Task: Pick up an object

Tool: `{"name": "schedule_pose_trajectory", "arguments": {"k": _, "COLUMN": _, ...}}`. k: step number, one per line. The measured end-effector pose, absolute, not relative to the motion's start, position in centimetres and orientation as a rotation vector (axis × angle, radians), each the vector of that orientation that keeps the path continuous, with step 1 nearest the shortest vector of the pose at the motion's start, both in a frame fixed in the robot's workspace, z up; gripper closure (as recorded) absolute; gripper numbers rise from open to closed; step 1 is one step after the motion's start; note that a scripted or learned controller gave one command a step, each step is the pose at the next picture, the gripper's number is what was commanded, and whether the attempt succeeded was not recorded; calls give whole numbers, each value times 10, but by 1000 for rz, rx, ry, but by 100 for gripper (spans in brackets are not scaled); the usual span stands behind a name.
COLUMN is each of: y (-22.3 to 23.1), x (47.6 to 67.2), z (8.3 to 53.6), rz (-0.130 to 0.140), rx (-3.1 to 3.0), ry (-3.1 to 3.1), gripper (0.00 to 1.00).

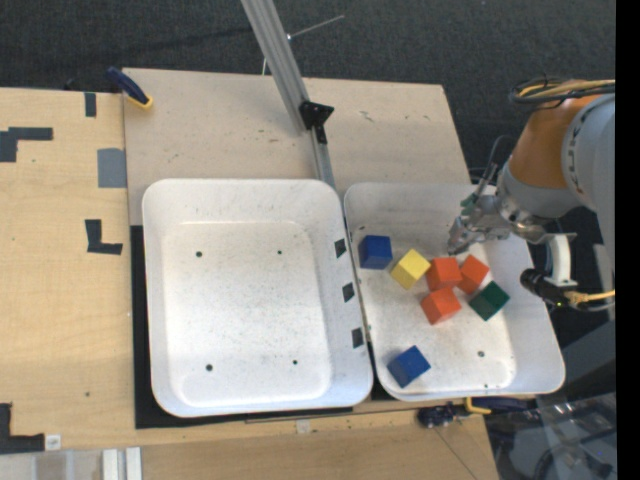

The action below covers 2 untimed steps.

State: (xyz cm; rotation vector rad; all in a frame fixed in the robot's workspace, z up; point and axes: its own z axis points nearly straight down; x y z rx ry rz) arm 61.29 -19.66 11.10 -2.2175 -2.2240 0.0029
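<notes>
Gripper [462, 236] poised low over the right bin [440, 200], just above the upper edge of a block cluster; nothing is visibly held, and its opening cannot be judged from this angle. Directly beneath sit three orange cubes [447, 274], crowded together, with a yellow cube [410, 268] touching on their left and a green cube [488, 300] on their right. Two blue cubes [375, 251] lie apart, one near the bin's front. The tight packing likely leaves little finger room. The left bin [160, 208] adjoins.
</notes>
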Motion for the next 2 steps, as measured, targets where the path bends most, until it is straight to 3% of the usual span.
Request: {"name": "schedule_pose_trajectory", "arguments": {"k": 2, "y": -178, "x": 613, "z": 217, "rz": -5, "rx": -2221, "ry": -2228, "gripper": 100}}
